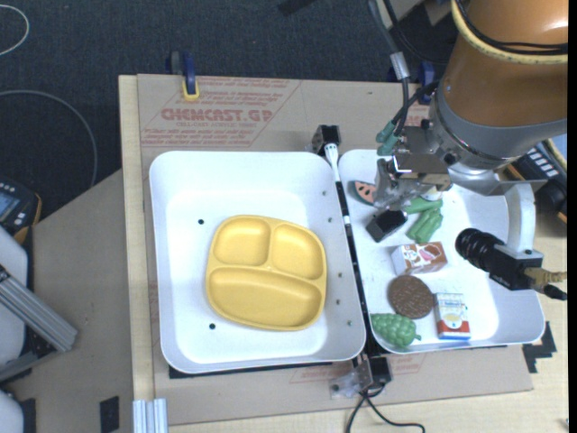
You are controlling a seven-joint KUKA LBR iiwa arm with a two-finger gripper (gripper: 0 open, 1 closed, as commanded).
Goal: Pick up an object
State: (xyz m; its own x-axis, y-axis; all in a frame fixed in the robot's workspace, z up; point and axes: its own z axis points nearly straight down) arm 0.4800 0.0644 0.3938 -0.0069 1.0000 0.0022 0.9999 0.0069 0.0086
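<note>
Block point(388, 225), small and black, lies in the right bin point(498, 312) close to its left wall and toward its far edge. It looks to be the thing aimed at. The tool point(399, 190) stands directly over it, touching or very nearly so. The wrist hides its working end, so I cannot tell whether it is open or closed, or whether it has hold of anything.

As I judge it, the approach is made but the pick is not. The block appears to rest on the bin floor, so gripping and raising it are left to do.

The right bin also holds:
- a melon slice point(364, 190) near the far left corner
- a green pod point(425, 221) just beside the block
- a carton point(421, 258) near the middle
- a brown disc point(410, 297) nearer the front
- a leafy green toy point(395, 330) in the near left corner
- a red packet point(453, 317) by the near edge

The left bin point(180, 206) holds a yellow plate point(266, 273) with three compartments, lying about its middle.
</note>
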